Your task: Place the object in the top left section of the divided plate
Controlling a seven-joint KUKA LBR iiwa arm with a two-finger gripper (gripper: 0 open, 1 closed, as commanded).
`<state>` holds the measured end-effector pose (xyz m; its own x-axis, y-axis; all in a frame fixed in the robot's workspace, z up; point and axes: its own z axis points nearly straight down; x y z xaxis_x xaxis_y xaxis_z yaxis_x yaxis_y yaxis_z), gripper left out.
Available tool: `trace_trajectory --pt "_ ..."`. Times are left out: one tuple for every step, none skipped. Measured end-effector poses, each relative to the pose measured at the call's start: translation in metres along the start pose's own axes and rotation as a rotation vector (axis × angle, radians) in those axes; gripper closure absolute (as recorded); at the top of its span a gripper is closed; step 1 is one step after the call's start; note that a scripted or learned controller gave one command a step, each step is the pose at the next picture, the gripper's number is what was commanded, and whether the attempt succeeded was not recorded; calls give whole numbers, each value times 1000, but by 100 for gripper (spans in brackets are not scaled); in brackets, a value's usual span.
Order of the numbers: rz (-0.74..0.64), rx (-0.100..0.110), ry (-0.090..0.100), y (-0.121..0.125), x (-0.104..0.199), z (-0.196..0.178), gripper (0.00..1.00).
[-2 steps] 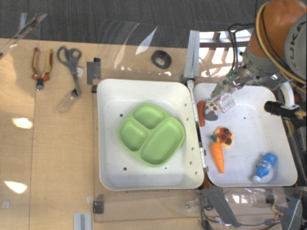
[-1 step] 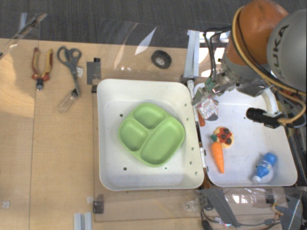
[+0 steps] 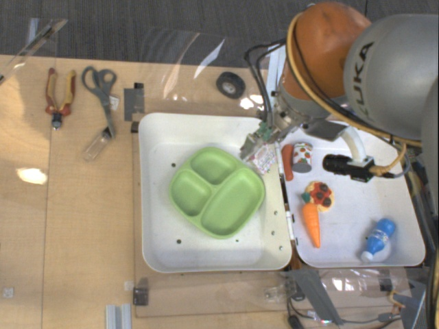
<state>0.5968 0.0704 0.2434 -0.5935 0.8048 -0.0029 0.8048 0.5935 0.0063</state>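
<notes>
The green plate [image 3: 218,192] sits in the left bin [image 3: 158,245], tilted so its three sections face different ways. The claw [image 3: 259,142] hangs just past the plate's upper right edge, low over the bin floor. A crinkly, clear-and-green packet [image 3: 260,156] lies right under its tip, beside the plate and not in any section; whether the claw pinches it, or stands spread or pressed together, I cannot tell from this angle.

Further from the plate, in the right bin [image 3: 405,252], lie a red sausage [image 3: 288,162], a small can [image 3: 301,156], a pizza slice [image 3: 319,194], a carrot [image 3: 313,225] and a blue bottle [image 3: 378,240]. On the tabletop [image 3: 68,238] far left of the plate lie pliers [image 3: 59,96] and scissors [image 3: 103,94]; a tape roll [image 3: 231,83] rests above the plate
</notes>
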Motion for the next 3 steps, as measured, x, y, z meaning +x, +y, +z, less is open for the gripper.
trace_trajectory --pt "-78 0 1 11 76 2 100" --pt "-45 4 3 68 106 76 100" --pt "-45 3 2 68 105 75 0"
